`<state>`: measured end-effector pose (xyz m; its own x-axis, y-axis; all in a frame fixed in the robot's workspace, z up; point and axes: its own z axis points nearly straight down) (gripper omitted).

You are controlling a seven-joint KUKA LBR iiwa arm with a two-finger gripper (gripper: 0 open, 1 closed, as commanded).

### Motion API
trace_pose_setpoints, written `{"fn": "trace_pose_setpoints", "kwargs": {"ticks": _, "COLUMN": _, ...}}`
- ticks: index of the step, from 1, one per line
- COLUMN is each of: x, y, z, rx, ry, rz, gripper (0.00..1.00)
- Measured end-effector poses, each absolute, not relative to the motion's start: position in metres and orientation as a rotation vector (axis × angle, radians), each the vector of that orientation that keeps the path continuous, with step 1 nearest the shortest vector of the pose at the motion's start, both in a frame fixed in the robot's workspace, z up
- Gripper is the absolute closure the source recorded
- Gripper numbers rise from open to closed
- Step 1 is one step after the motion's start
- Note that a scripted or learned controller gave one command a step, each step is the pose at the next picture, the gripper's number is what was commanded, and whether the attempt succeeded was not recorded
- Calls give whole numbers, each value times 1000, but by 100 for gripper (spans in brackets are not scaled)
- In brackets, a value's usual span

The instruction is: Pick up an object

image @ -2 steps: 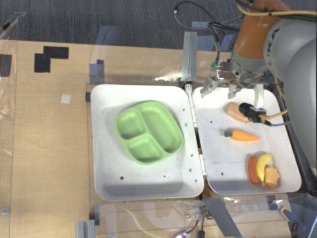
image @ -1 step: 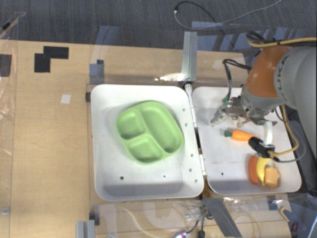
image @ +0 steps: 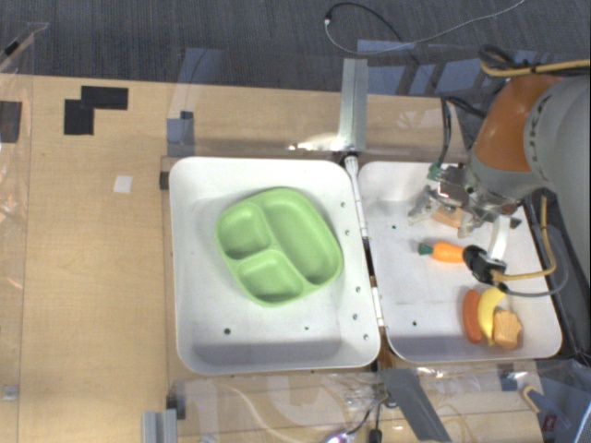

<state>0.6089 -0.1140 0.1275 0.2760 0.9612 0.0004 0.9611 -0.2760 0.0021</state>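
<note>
My gripper point(image: 450, 209) is low over the back part of the right bin point(image: 406, 312). It stands open, its fingers point(image: 419, 210) spread to either side of a small tan block point(image: 448, 217) that lies on the bin floor beneath it. An orange toy carrot point(image: 443, 252) with a green tip lies just in front of the gripper. At the bin's front right corner a yellow banana point(image: 492, 303), an orange-red piece point(image: 473, 317) and a tan bread-like piece point(image: 506, 329) sit close together.
The left bin point(image: 199, 330) holds a green divided plate point(image: 277, 244). A metal divider point(image: 363, 247) runs between the bins. The arm's grey body and orange band point(image: 508, 132) hang over the right bin's back right corner, with black cables point(image: 545, 247) along the right wall.
</note>
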Motion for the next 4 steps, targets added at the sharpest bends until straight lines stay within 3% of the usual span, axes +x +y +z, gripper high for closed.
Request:
{"fn": "trace_pose_setpoints", "kwargs": {"ticks": 1, "x": 582, "y": -150, "z": 89, "rx": 2323, "ry": 2104, "rz": 12, "gripper": 0}}
{"fn": "trace_pose_setpoints", "kwargs": {"ticks": 2, "x": 534, "y": -168, "z": 90, "rx": 2207, "ry": 2219, "rz": 13, "gripper": 0}}
{"fn": "trace_pose_setpoints", "kwargs": {"ticks": 3, "x": 536, "y": -165, "z": 100, "rx": 2204, "ry": 2222, "rz": 21, "gripper": 100}}
{"fn": "trace_pose_setpoints", "kwargs": {"ticks": 4, "x": 594, "y": -135, "z": 220, "rx": 2160, "ry": 2276, "rz": 4, "gripper": 100}}
